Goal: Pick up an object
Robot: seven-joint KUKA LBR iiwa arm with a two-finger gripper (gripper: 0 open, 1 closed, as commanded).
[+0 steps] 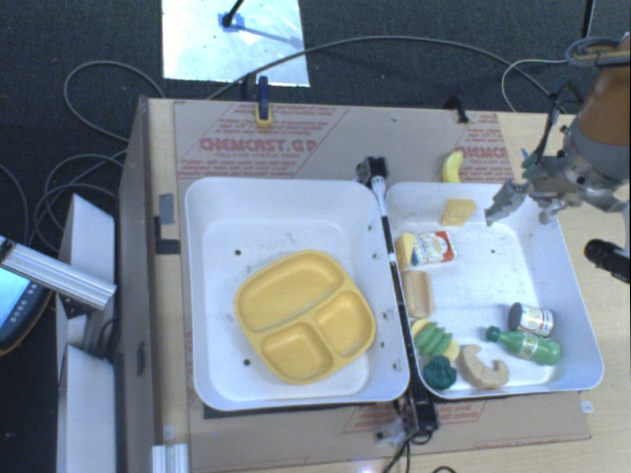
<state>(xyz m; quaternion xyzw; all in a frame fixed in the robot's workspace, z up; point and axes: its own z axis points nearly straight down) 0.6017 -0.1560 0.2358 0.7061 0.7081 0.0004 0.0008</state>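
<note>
bagel piece (483, 369); tool (523, 205) seemingly open, empty

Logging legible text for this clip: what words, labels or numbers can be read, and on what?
"CHEMCAST GP": red print on the brown board behind the bins; repeated at right, partly hidden.
Carton label: too blurred.
Small can label: too small.
Green bottle label: unreadable.

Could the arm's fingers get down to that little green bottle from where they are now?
Probably yes. The gripper hangs open over the right bin's far end, and the green bottle lies near the front with open space above; a small can sits close beside it.
</note>
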